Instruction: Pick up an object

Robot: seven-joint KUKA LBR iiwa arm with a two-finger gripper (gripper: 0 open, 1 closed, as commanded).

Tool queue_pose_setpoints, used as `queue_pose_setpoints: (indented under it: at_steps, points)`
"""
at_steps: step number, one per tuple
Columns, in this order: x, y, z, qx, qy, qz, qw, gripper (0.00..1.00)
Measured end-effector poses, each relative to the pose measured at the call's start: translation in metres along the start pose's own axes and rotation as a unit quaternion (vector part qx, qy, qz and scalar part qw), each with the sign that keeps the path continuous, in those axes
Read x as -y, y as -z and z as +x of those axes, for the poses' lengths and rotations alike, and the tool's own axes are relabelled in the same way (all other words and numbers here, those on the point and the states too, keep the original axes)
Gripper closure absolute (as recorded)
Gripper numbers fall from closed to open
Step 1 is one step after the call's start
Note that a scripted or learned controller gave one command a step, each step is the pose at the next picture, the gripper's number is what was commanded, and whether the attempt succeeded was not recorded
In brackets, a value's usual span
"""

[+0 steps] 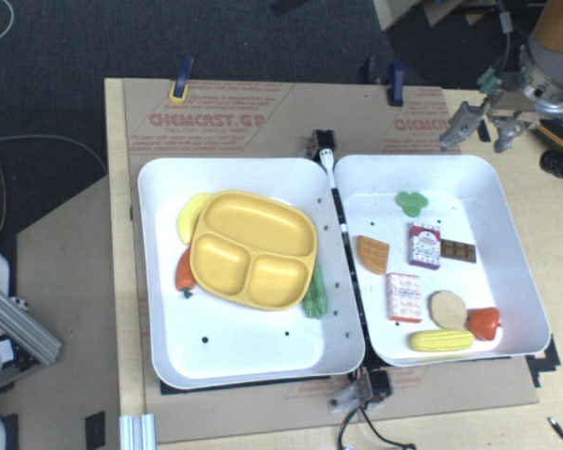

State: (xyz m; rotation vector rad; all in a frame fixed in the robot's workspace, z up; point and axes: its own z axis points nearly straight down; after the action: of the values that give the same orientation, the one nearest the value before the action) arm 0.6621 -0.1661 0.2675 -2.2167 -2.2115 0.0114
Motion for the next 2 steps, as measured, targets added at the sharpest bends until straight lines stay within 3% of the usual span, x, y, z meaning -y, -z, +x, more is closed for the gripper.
queue_pose_setpoints:
  at_steps: [1,2]
  points:
    - [-0.002,0.009,0.001,0.001,0.002,-0.007,1.0000,0.00]
    - [-0.001,-0.049,0.010,0.000,0.002,-0.003,1.0000,0.00]
